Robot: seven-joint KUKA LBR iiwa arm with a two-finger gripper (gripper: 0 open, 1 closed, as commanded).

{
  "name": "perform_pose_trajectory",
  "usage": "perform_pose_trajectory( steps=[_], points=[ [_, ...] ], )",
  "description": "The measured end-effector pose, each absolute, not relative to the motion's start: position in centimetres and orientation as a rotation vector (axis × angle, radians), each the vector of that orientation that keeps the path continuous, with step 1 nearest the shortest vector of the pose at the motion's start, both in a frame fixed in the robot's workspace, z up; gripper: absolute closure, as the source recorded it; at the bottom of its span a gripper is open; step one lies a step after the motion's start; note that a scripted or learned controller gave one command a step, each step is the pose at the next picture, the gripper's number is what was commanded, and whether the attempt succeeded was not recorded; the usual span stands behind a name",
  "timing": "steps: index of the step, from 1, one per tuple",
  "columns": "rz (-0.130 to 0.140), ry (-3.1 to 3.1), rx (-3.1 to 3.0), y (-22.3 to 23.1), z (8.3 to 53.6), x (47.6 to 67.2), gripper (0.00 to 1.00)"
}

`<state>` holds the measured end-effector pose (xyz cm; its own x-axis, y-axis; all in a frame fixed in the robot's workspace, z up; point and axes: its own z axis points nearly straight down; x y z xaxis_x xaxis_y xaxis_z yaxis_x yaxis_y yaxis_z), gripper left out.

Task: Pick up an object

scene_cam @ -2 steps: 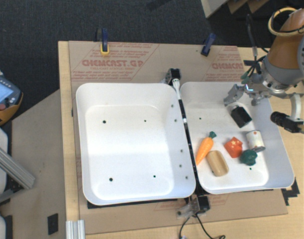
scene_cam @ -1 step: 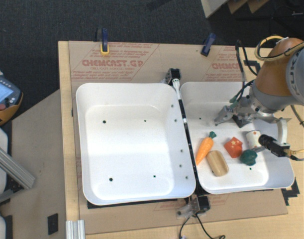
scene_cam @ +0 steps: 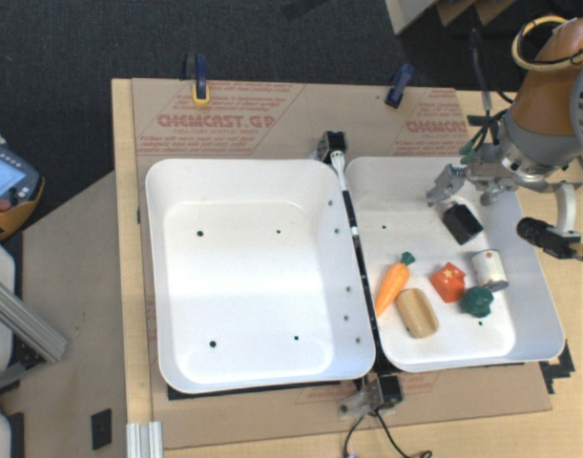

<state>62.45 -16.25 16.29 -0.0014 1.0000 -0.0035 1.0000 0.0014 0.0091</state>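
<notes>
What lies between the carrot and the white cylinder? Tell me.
In the camera view, a red object lies between the carrot and the white cylinder.

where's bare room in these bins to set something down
The whole left bin floor is bare. In the right bin, a bare strip runs along the dividing wall, beyond the carrot. The near half is crowded: carrot, tan cylinder, red piece, green piece, silver cylinder. The gripper hangs over the far right.

The left bin has a wide bare floor. In the right bin, a carrot, tan block, red piece, white cylinder and green piece crowd the near half, with narrow gaps between them.
</notes>
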Motion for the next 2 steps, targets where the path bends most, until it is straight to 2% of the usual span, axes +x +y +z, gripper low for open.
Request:
perform_pose_trajectory(
  steps=[1, 2],
  points=[
    [-0.007, 2.226, 2.230, -14.7, 8.5, 57.2, 0.00],
    [0.006, 2.224, 2.213, -10.6, 13.0, 59.1, 0.00]
  ],
)
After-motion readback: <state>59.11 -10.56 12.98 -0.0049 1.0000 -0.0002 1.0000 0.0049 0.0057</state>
